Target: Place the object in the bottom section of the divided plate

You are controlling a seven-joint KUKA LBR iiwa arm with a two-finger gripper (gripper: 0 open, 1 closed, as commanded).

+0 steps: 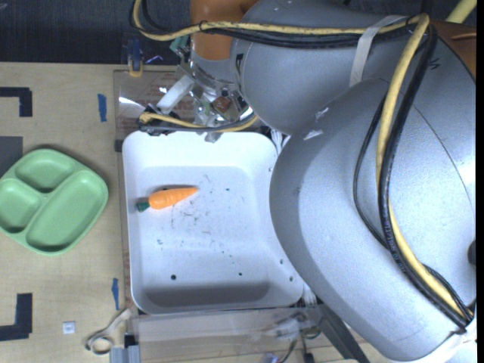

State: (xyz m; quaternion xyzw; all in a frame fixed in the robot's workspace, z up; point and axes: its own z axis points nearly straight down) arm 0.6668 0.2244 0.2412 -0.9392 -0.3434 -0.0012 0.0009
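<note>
While carrot [172, 197] lies in bin [249, 161], plate [50, 200] left on counter, nothing done; gripper [203, 112] state unclear.

Bin's [144, 225] right side behind arm [363, 187]

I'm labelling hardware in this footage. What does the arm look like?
The arm has bulky, rounded, smooth grey shells, with an orange band above the wrist. Black and yellow cables run along its outside, looping near the band. White straps tie them down.
</note>
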